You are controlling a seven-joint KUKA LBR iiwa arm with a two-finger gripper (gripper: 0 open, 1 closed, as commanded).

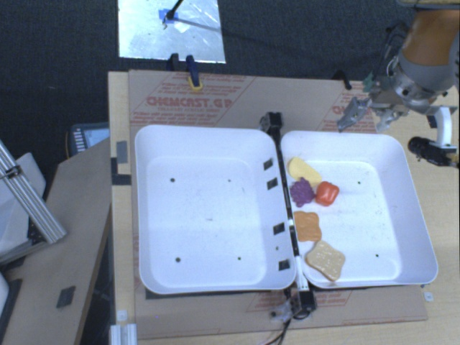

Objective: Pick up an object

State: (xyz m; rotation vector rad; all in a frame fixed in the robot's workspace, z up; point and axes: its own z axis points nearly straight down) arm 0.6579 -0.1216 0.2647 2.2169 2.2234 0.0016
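In the right bin (pixel 402 214) several toy foods lie near its left wall: a yellow piece (pixel 302 169), a purple grape bunch (pixel 302 192), a red-orange tomato (pixel 327 193), an orange slab (pixel 307 226) and a tan bread slice (pixel 326 259). My gripper (pixel 368 116) hangs above the bin's far rim at the upper right, well away from the foods. Its two fingers are spread apart with nothing between them.
The left bin (pixel 154 192) lies beside the right one, joined by black clips (pixel 277 185) along the divider. Both sit on a cardboard sheet (pixel 237 95). A shiny metal plate (pixel 171 19) lies beyond the bench. An aluminium rail (pixel 25 196) stands at the left.
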